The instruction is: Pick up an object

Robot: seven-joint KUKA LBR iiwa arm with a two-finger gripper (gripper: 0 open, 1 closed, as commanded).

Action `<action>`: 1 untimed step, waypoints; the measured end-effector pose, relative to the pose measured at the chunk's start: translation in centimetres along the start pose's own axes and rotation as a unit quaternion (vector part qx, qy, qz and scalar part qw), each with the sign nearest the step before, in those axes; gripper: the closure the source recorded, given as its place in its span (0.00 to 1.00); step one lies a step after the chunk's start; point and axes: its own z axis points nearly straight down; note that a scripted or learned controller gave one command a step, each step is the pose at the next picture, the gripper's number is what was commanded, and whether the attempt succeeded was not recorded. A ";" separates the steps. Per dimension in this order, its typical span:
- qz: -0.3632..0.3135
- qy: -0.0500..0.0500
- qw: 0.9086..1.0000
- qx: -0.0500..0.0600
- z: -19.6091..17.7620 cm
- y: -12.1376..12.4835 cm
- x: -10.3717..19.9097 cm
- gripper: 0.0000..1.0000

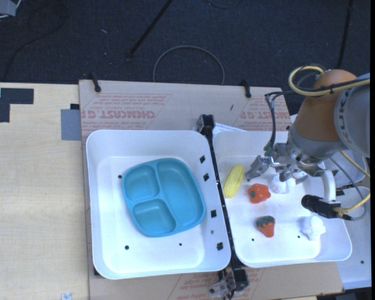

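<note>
Four loose items sit in the right bin (337, 255): one yellow corn cob (234, 180), two red peppers (258, 193) (266, 225), one white lump (312, 227). One blue divided plate (163, 196) fills the left bin (106, 242). The gripper (272, 170) hangs over the far peppers with fingers spread, grasping nothing.

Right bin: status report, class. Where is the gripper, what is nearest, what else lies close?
Gripper over right bin. Red pepper just below it, not held. Corn beside the pepper.
</note>
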 end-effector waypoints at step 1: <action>0.001 0.000 1.000 -0.003 5.0 0.0 0.1 0.00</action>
